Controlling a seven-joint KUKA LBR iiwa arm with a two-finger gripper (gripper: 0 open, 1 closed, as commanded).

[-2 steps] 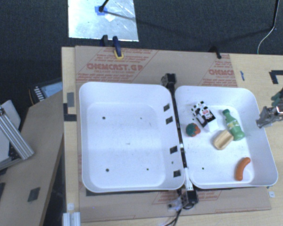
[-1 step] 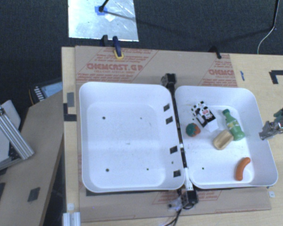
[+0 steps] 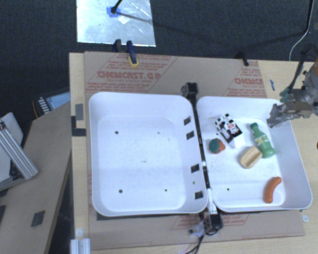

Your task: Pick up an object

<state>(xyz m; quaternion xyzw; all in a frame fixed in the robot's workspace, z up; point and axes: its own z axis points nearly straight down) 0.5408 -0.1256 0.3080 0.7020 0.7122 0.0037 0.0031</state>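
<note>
Together, two white bins lie side by side on the surface (image 3: pixel 164 70), and five small things lie in the right bin (image 3: pixel 291 194).

One green bottle (image 3: pixel 262 140), one tan bread roll (image 3: pixel 249 156), one orange sausage (image 3: pixel 272 189), one black-and-white toy (image 3: pixel 228 127) and one small green and red ball (image 3: pixel 217 146) are all in the right bin; the left bin (image 3: pixel 143 160) has none of them. The hand (image 3: pixel 278 115) hangs over the far right corner of the right bin, at the end of the grey arm (image 3: pixel 312 97). I cannot tell if the hand is wide or narrow, and nothing is seen in it. The green bottle is the nearest thing, just beside the hand on its near left side, not touching. The roll touches the bottle's lower end, and the sausage is well apart, toward the near edge.
</note>
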